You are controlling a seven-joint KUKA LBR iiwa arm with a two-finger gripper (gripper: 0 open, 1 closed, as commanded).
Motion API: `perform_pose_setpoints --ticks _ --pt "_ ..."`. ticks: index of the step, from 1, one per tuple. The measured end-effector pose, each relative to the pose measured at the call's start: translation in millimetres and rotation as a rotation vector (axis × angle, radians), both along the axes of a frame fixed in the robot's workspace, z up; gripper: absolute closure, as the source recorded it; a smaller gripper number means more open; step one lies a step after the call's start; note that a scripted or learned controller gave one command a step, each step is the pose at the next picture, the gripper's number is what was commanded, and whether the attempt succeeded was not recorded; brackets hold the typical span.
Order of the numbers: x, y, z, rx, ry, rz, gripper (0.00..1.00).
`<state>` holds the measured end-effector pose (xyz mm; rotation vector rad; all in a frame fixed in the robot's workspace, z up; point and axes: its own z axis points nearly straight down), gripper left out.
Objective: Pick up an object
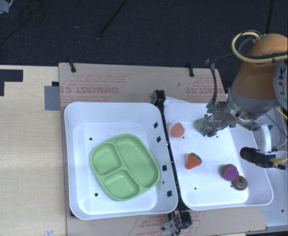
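Green obj. [199,125] is lying at the right bin's [262,200] back edge, just beside the gripper [210,130], which is hanging low over it; finger state cannot be told, tips too dark/small. Risk: fingers closing beside the obj., nudging it against the wall. Pink ball [177,130], orange piece [193,160] and purple piece [229,171] are lying apart.

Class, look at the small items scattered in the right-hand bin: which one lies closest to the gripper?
The green item, right beside the gripper near the bin's far edge. The pink item, orange item and purple item lie farther off.
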<state>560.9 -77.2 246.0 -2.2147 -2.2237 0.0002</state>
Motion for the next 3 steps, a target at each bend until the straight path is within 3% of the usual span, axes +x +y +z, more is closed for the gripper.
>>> perform_pose_setpoints --ticks 3 --pt "37 163 -2 -0.001 -0.001 0.000 1.00"
